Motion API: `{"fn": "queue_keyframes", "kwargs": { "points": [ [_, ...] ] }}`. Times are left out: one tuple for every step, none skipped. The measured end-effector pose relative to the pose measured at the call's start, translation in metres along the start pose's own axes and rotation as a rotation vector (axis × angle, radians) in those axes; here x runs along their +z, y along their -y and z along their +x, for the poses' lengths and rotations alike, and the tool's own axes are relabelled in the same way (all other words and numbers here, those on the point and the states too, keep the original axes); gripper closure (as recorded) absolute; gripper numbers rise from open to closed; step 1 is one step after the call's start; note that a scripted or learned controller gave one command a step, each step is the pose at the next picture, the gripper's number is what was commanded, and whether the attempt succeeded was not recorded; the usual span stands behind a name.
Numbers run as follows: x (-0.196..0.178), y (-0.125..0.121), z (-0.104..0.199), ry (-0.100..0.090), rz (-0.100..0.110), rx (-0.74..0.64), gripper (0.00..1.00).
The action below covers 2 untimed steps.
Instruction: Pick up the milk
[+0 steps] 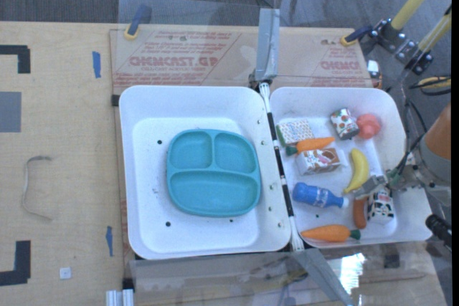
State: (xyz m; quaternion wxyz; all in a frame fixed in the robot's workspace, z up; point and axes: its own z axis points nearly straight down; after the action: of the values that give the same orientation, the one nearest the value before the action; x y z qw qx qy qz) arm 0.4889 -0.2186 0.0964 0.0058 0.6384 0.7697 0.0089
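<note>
The milk [381,208] is a small white carton with black cow patches. It stands near the front right corner of the right bin [409,226]. The gripper [376,187] hangs just above and behind the carton, at the end of the grey arm coming in from the right edge. Its tip overlaps the carton's top and the lower end of a banana [358,170]. From this angle I cannot make out whether it touches the carton.
Around the milk lie a brown sausage [359,212], an orange carrot [330,233] and a blue bottle [319,195]. Further back are two snack boxes, another carrot [314,145], a small carton [344,123] and a red fruit [368,125]. The left bin holds a teal divided plate [213,173].
</note>
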Motion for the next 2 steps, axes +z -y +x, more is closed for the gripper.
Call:
{"fn": "queue_keyframes", "kwargs": {
  "points": [
    [0.008,-0.038,-0.004,-0.006,0.014,0.096,0.0],
    [-0.002,-0.037,-0.009,0.006,0.009,0.101,1.0]
  ]
}}
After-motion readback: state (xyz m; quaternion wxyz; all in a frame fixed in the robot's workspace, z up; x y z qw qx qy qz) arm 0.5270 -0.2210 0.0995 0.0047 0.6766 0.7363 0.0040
